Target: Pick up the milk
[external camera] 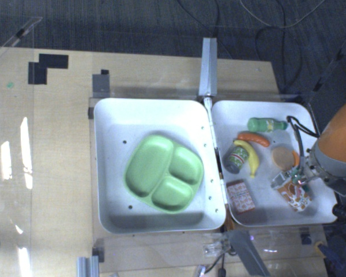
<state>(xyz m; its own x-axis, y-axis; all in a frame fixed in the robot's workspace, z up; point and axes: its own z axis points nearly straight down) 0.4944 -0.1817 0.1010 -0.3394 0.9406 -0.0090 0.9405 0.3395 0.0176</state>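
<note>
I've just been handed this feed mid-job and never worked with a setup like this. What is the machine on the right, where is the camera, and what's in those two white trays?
One fixed camera looks down at a slant on a bench. The grey arm with the orange band enters from the right; its gripper hangs low over the right bin. That bin holds a green bottle, an orange carrot-like piece, a banana, a dark can, a small reddish box and a patterned packet by the gripper. The left bin holds a green divided tray. I can't tell which item is the milk.
</note>
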